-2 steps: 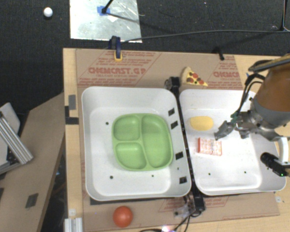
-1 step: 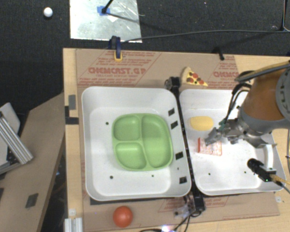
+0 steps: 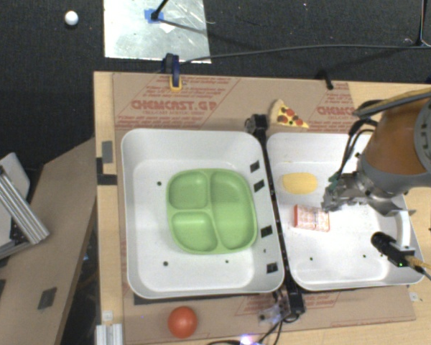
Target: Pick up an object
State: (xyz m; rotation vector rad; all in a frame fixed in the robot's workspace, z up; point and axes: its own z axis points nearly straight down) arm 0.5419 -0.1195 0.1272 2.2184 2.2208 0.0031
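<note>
Your arm [image 3: 402, 146] reaches in from the right over the right bin [image 3: 359, 268]. Its gripper [image 3: 335, 192] hangs low, just beside the right edge of the red-and-white packet [image 3: 312, 219] and right of the yellow lump [image 3: 299, 184]; you cannot tell how it is set. Both lie loose on the bin floor. The left bin [image 3: 140, 192] holds a green divided tray [image 3: 210, 210]. A pizza slice toy [image 3: 288, 115] and an orange ball [image 3: 182, 321] sit on the bench outside.
</note>
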